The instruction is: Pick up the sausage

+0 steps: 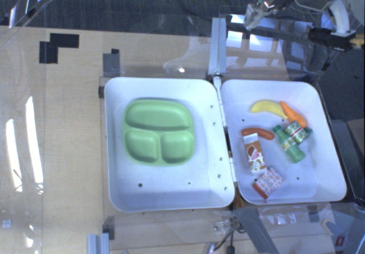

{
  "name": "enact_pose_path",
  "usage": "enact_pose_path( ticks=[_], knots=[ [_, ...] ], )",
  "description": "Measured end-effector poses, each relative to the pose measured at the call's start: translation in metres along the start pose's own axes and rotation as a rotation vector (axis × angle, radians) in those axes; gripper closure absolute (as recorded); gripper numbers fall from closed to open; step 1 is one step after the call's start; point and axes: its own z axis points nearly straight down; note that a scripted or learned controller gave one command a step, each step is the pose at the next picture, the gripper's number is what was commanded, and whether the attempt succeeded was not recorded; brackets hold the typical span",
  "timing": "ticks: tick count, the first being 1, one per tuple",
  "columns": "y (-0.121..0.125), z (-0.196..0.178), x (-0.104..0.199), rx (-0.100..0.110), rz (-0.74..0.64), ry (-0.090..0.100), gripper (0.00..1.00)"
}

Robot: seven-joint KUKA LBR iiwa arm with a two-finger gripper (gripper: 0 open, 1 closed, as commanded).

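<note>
The sausage is a short red-brown link lying flat near the middle of the right bin, just above a small carton. My gripper hangs high above the bench, beyond the far edge of the right bin and well away from the sausage. Nothing is visible in the gripper.
In the right bin with the sausage lie a yellow banana, an orange carrot, a green bottle and a red packet. The left bin holds a green compartment tray. A metal divider post stands behind the bins.
</note>
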Motion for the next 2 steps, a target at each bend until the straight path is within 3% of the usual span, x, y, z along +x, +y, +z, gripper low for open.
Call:
enact_pose_path(
  ticks=[1, 2],
  knots=[
    [-0.047, 0.159, -0.002, 0.091, 0.214, 0.029, 1.00],
    [-0.043, 0.148, -0.002, 0.085, 0.209, 0.028, 1.00]
  ],
)
